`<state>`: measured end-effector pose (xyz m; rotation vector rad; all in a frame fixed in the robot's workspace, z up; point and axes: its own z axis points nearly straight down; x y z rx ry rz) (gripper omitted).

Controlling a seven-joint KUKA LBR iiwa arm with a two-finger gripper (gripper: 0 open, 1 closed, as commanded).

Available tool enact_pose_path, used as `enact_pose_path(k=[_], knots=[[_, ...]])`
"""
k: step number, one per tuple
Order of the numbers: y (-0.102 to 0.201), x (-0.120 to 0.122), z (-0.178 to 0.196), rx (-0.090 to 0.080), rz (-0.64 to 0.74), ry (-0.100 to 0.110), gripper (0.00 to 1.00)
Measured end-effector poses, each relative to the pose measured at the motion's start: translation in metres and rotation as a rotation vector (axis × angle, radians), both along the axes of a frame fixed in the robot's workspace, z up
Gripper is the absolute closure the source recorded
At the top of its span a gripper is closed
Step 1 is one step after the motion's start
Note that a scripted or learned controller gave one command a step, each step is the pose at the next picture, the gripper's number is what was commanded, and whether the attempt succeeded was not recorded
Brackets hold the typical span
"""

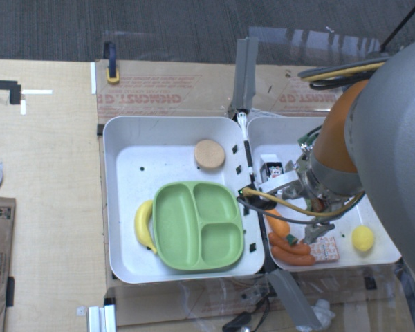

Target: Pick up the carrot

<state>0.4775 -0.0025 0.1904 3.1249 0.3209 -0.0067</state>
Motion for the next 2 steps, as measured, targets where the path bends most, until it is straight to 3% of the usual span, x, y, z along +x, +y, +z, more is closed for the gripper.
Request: enact_pose_path(k=[1, 2], knots=[[-0.059, -0.001, 0.0, 0.002, 0.298, 0.003, 0.0], [-0.07, -0.001, 0.0, 0.0, -0.001, 0.002, 0.0]])
